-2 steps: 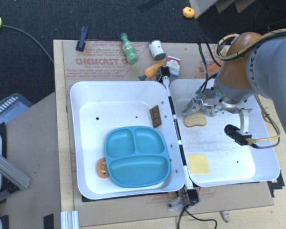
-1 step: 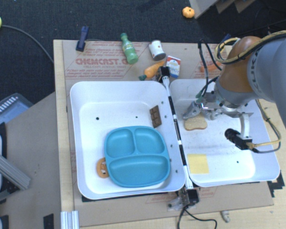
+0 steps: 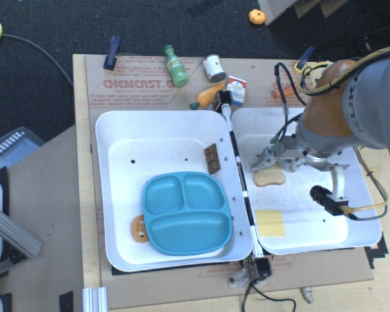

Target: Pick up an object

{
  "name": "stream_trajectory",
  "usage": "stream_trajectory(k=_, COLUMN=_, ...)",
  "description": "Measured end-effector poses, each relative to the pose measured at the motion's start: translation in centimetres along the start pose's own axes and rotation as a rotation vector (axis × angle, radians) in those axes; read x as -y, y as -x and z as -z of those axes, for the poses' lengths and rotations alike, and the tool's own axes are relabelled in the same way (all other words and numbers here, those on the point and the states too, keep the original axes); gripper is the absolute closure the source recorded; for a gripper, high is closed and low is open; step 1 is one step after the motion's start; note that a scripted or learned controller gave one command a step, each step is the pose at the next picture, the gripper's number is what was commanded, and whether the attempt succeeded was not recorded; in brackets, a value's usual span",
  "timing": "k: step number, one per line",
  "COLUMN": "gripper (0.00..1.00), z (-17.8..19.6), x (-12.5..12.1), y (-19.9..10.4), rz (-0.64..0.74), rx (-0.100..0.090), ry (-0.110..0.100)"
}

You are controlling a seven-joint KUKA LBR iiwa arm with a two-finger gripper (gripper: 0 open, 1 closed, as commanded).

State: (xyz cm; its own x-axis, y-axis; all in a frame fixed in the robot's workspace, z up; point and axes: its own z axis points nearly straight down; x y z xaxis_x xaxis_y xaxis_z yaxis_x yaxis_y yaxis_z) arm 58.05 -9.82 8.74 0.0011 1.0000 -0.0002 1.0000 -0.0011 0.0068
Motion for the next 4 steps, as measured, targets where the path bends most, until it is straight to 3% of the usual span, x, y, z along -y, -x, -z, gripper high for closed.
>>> stream_trajectory(k=4, gripper=0.0, z=0.0, x=4.2, y=-0.3, rz=0.0, rx=0.0, ry=0.002)
